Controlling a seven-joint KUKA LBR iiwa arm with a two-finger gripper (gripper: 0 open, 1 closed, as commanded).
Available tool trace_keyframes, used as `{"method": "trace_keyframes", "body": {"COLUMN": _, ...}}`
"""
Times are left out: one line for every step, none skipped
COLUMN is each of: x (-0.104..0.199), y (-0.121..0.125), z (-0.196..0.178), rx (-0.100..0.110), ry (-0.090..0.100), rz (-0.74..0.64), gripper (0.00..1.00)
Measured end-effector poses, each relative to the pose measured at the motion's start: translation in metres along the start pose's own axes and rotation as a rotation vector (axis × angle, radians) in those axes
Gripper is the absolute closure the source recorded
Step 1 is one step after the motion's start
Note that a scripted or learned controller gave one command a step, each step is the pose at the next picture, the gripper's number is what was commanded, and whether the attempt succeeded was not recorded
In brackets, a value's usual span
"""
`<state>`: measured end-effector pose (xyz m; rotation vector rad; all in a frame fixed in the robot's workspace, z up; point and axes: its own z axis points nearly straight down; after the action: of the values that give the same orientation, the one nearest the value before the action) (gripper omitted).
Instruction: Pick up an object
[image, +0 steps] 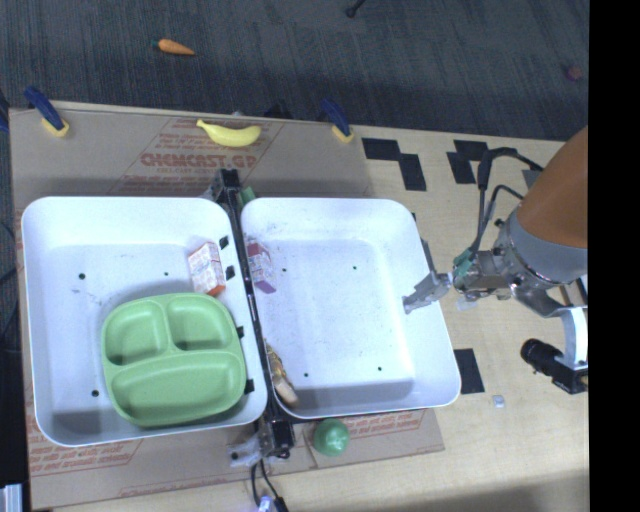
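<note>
- Camera view, overall: two shallow white plastic bins sit side by side on a printed brown cardboard sheet laid on the bench; the left bin and the right bin touch along their inner walls.
- Left bin: a pale green plastic tray with three compartments lies flat toward 5 o'clock of the bin floor. A small white and orange carton lies at about 1 o'clock from the tray, just beside its rim.
- Right bin: a small wrapped packet with pink and white print rests against the left wall at about 10 o'clock. A tan, elongated item lies in the corner at 7 o'clock; what it is cannot be told.
- Outside the bins: a yellow plastic banana lies on the cardboard at 12 o'clock of the left bin. A green ball sits on the cardboard just below the right bin's front rim. A small orange object lies on the dark floor, well apart from the bench.
- Arm: the grey arm with an orange band stands at 3 o'clock of the right bin. Its two-finger gripper reaches to the bin's right rim; whether it is released or clenched cannot be told, and nothing is seen in its grasp.
</note>
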<state>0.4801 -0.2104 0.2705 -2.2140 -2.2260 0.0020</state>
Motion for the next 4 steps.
{"method": "trace_keyframes", "body": {"x": 0.000, "y": 0.028, "z": 0.147, "rx": 0.005, "ry": 0.002, "rz": -0.001, "gripper": 0.00}}
{"method": "trace_keyframes", "body": {"x": 0.045, "y": -0.004, "z": 0.167, "rx": 0.002, "ry": 0.002, "rz": -0.002, "gripper": 0.00}}
{"method": "trace_keyframes", "body": {"x": 0.002, "y": 0.065, "z": 0.178, "rx": -0.001, "ry": 0.000, "rz": 0.000, "gripper": 0.00}}
{"method": "trace_keyframes", "body": {"x": 0.002, "y": 0.065, "z": 0.168, "rx": 0.000, "ry": 0.001, "rz": -0.003, "gripper": 1.00}}
